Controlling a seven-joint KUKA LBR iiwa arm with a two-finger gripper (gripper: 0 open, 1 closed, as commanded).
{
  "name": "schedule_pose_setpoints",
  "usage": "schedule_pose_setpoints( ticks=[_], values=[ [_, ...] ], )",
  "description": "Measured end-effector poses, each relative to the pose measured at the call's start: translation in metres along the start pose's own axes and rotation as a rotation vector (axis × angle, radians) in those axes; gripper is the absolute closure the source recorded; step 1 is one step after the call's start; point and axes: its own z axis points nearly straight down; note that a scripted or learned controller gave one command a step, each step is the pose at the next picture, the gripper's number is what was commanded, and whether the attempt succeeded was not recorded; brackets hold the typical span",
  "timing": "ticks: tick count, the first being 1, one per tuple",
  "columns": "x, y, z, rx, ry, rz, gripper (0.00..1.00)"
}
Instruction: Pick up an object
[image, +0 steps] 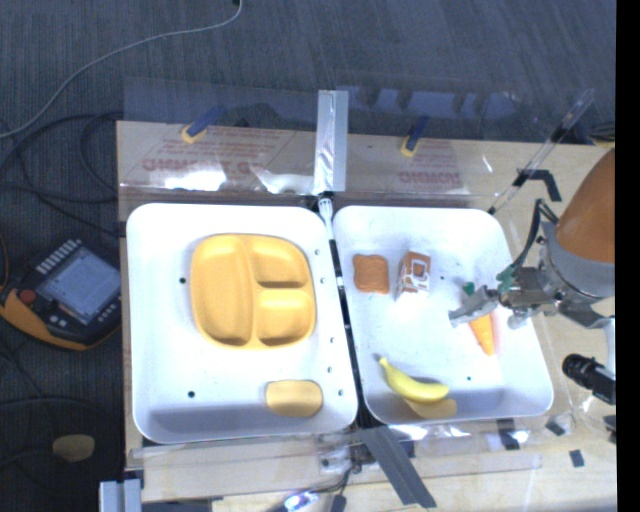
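From above, my pincer (482, 303) hangs low in the right bin (520, 395), right by the carrot (485, 333). I cannot tell if I have hold of it. The banana (412, 381) lies near. Nothing looks lifted yet, so picking up is left.

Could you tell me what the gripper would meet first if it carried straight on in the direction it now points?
The gripper points toward the view's left, over the right bin. Going straight on, it would probably cross bare bin floor, below the wrapped snack and above the banana, and reach the bin's left wall, though height is unclear.
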Motion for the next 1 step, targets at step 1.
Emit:
schedule_pose_setpoints(
  ticks=[1],
  values=[
    [-0.0065, 0.0382, 0.1319, -0.014, -0.002, 0.023, 0.0]
  ],
)
